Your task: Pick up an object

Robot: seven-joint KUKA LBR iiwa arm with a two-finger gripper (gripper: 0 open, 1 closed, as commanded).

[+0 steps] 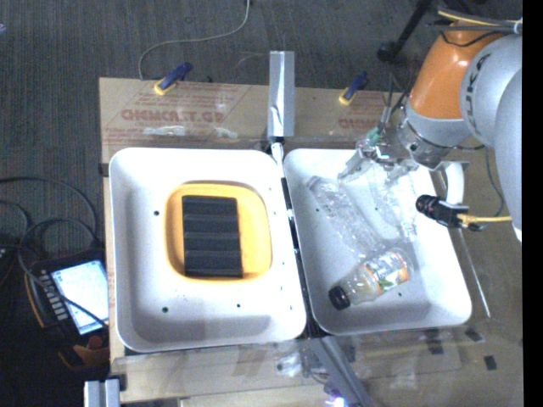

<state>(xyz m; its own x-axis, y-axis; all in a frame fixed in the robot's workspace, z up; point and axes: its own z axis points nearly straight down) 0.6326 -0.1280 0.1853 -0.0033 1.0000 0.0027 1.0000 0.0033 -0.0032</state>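
In the right bin (441, 308) a clear plastic bottle (373, 280) with a black cap and an orange-green label lies on its side near the front. Behind it, a crumpled clear plastic piece (339, 212) stretches from the bin's back left toward the bottle. My gripper (378, 161) hangs over the back of the right bin, above and behind the clear plastic, under the orange wrist band (441, 75). The left bin (136, 312) holds a yellow dish-like object (180, 227) with a black ridged block (212, 236) in it.
A metal post (281, 96) stands at the back between the two bins. Two blue-yellow clamps (172, 77) (355, 86) hold the brown board behind them. A black stub with a yellow cable (439, 209) sticks out by the right bin's right wall. A tablet (75, 288) lies on the floor at left.
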